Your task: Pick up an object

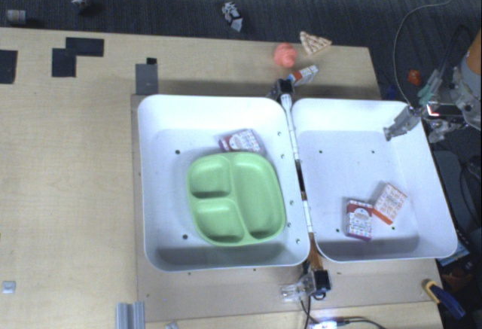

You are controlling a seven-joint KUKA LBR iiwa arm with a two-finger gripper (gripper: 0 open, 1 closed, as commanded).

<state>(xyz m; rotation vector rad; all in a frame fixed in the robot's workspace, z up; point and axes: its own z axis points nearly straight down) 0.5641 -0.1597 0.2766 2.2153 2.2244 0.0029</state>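
In the right bin (422, 245) two small snack packets lie near the front: a red and white one (359, 219) and an orange and white one (390, 204) just right of it. A third red and white packet (241, 141) lies in the left bin (154, 192), against the far edge of a green divided plate (235, 197). My gripper (403, 124) hangs over the right bin's far right part, well behind the two packets, and nothing shows in it.
On the bench beyond the bins lie an orange ball (285, 55), a pizza-slice toy (315, 42) and a small tube (303, 77). A ridge (296, 169) divides the two bins. Cables (316, 297) run along the bench's front edge.
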